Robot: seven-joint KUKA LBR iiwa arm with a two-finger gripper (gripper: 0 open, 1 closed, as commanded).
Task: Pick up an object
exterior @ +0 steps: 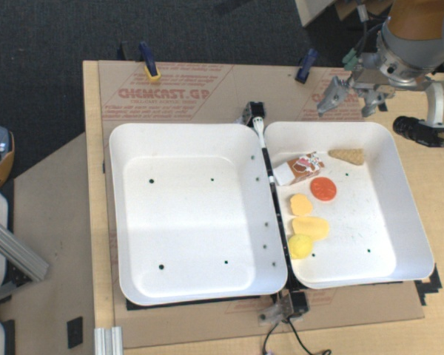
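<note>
Above right bin's [399,154] far rim — hand [350,100], fingers spread

So the count: two white bins, left one [185,213] and right one [388,220]. In the right bin there's one red disc [324,189], three yellow pieces [306,225], one tan wedge [347,155], and one small brown-and-white carton [302,168].

In the right bin [399,198] you have a red disc [324,189], a tan wedge [347,155], a small red-and-white carton [304,167] and three yellow pieces [306,226] clustered along its left side.
</note>
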